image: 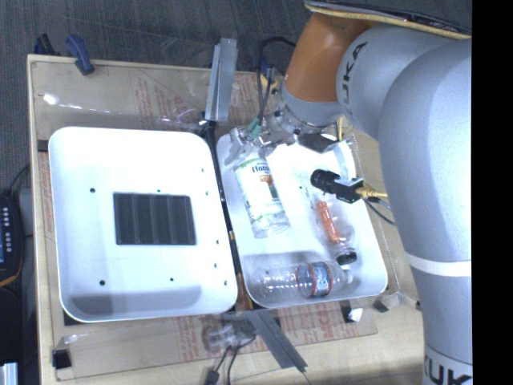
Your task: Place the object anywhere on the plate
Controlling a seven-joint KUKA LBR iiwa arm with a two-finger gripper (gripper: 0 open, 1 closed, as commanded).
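Clear plastic bottle (260,195) with a white label lies in the right bin (370,275), its neck toward the far edge.
The gripper (258,137) sits over that neck; its grip cannot be told. The dark ridged plate (154,219) lies mid left bin (80,163). Another clear bottle (300,279) rests along the right bin's near edge.

Both bins (128,159) are white; the left one carries a dark grey ribbed plate (154,219). A clear bottle (260,191) has a white label with green and orange print. Another clear bottle (300,279) wears a blue-and-orange band. A small bottle (330,223) looks orange. The arm (417,135) is grey with an orange band.
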